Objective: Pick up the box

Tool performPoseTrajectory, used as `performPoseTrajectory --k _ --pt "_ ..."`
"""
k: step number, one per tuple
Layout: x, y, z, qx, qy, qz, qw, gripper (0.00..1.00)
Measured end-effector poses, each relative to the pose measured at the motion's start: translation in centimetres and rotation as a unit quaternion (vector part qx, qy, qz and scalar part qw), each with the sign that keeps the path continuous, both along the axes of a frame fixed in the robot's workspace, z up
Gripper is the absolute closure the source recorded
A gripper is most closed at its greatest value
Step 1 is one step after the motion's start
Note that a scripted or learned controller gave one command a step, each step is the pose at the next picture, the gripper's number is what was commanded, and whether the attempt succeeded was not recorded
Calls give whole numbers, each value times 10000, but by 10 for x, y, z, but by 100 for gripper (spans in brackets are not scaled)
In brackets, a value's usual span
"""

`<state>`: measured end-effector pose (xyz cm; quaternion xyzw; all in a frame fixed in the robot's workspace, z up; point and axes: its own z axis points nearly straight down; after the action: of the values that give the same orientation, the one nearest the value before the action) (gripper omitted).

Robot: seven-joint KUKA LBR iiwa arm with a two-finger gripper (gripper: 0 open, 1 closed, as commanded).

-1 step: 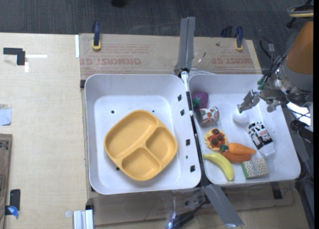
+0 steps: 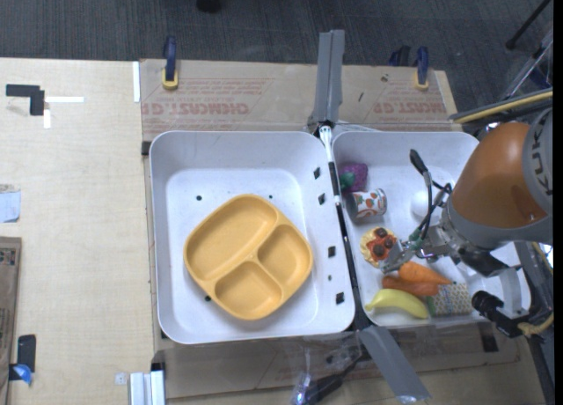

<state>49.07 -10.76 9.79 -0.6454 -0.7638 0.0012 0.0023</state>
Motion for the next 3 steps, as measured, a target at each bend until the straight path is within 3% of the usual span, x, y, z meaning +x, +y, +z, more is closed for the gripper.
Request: performPoseTrajectory --k 1,2,3 --pt "70 32 91 -16 -5 -688 9976 0" --pt "21 1 -5 -3 -7 -308 9995 0" --pt "84 3 34 -14 -7 -898 9960 0"
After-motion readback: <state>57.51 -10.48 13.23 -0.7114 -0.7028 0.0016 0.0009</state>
